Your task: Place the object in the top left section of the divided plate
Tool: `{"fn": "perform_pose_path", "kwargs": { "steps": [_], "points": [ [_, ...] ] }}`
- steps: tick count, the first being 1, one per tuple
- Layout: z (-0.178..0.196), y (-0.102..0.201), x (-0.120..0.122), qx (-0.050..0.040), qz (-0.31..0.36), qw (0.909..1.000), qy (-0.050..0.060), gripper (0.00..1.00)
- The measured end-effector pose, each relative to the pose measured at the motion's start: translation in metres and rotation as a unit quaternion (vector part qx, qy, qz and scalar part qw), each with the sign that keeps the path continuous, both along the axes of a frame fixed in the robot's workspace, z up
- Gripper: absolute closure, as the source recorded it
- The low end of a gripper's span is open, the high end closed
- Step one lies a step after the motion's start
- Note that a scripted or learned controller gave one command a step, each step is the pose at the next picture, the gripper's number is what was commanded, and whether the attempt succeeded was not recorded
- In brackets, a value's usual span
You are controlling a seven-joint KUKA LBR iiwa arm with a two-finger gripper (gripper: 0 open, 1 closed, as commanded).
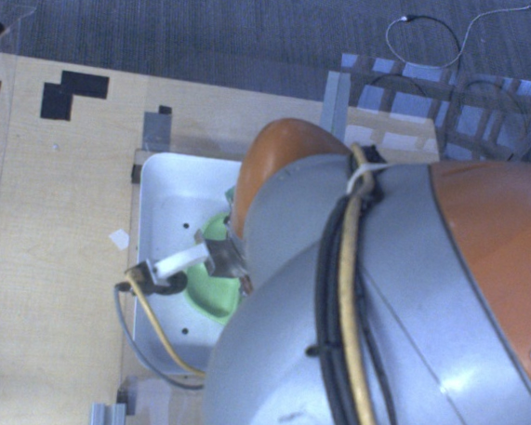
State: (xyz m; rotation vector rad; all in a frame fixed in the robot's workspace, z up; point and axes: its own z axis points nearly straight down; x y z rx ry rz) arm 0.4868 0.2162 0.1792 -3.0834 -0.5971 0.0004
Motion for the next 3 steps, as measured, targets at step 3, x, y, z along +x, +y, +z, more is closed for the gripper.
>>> {"fn": "perform_pose_path", "kwargs": {
  "steps": [3],
  "points": [
    [-0.044, 0.005, 0.0, 0.0006, 0.16, 0.9872, -0.001, 0.0]
  ]
}}
